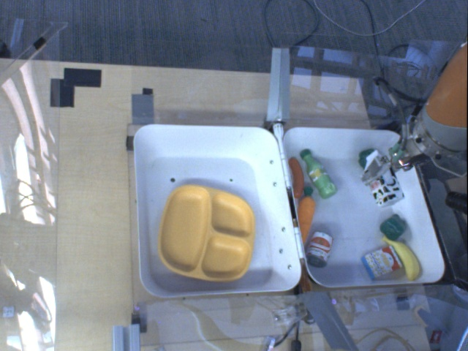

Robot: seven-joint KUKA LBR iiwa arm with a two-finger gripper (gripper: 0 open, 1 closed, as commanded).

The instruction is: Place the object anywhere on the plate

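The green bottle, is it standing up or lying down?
Lying down. The green bottle rests on its side on the floor of the right bin, cap toward the back wall, next to the carrot.

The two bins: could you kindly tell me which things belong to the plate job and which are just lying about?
Job:
yellow plate in the left bin
hand
candidate objects: green bottle, carrot, can, banana

Lying about:
cables behind the bench
black tape marks

The arm (447,101) shows a broad orange band over a grey wrist section. Below it sits the pincer (386,164), pale metallic grey with small dark fittings. Thin black cables run beside the wrist.
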